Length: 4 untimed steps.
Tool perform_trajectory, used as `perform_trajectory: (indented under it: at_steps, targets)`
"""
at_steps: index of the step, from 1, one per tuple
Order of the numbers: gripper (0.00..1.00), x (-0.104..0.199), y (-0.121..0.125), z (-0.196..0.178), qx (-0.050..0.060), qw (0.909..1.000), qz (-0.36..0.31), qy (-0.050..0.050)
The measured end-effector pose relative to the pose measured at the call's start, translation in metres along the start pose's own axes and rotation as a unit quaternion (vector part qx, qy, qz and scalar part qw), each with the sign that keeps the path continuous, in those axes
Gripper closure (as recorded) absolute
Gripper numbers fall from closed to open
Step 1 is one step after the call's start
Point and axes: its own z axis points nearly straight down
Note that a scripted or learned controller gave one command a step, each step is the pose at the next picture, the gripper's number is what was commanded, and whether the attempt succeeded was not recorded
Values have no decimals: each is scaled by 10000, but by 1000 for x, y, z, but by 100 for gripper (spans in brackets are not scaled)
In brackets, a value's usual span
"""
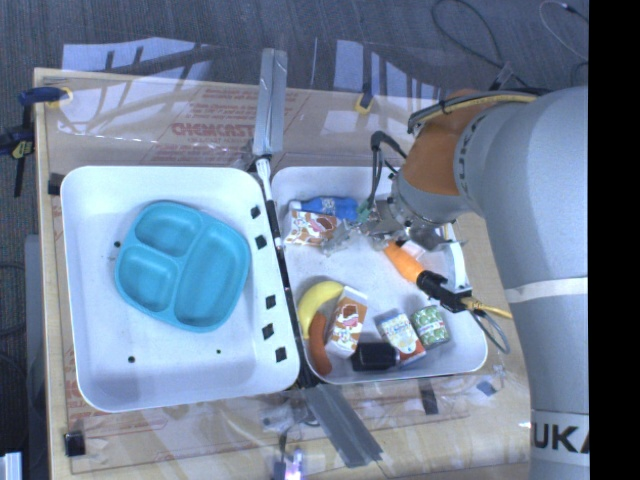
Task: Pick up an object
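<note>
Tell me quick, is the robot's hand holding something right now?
Tool: cannot be told. It hangs low over the right bin, beside a snack packet and the carrot, and the wrist blocks the view of its tip.

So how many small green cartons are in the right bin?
2: both small green cartons lie side by side near the right white bin's front edge, one left, one right. The arm may hide others.

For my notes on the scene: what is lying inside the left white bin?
Inside the left bin lies a blue tray with three compartments, which look bare. Whatever is under the tray is covered and cannot be seen.
</note>
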Motion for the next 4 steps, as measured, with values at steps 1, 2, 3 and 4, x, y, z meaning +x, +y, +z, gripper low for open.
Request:
perform_trajectory:
  at_steps: [1,2,3,4]
  targets:
    - [100,1,0,-6,34,10000,-21,13]
    - [100,-11,-15,-87,-12,9999,-168,-3]
    - [0,-11,-15,-86,-8,9999,-168,-1]
    - [0,-9,-36,-85,7,9999,-165,1]
